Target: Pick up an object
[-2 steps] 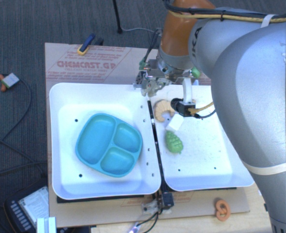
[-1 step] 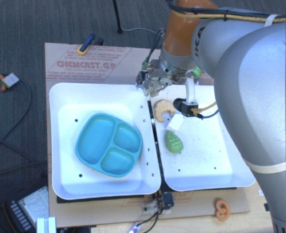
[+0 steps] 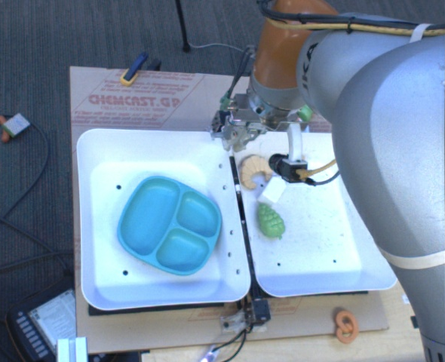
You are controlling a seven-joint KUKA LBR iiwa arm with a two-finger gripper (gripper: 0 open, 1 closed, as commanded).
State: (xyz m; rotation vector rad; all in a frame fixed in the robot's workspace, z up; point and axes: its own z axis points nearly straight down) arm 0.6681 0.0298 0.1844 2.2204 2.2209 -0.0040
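The likeliest pick looks to be the green knobbly toy (image 3: 271, 222), sitting in the right bin (image 3: 320, 270), center frame, just right of the ridge where the two bins meet. Its long axis runs roughly top-to-bottom in the frame w/ a slight lean, fatter end toward lower right, narrower end pointing up at a small white block (image 3: 272, 192) that touches or nearly touches it. Just above that, a tan ring-shaped piece (image 3: 252, 170) w/ a curl to it, also hard against the divider.

The gripper (image 3: 237, 130) hangs at upper center, over the top end of the ridge, near the ring but apart from the green toy. Can't tell how its fingers stand; too much clutter of metal and cable there, and nothing visibly held.

What could go wrong, as I judge it: all 3 pieces crowd the bin's left wall, so a finger coming down could hit the ridge or land on the block instead. The green one's bumpy and tapered, so closing along its length may squirt it out; across the narrow width seems safer. The black cable (image 3: 302, 173) drooping over the bin may snag.

Left bin (image 3: 102, 277) holds a blue divided tray (image 3: 170, 224), mid-left. An orange ring (image 3: 346, 326) lies outside on the cardboard (image 3: 132, 100), lower right.
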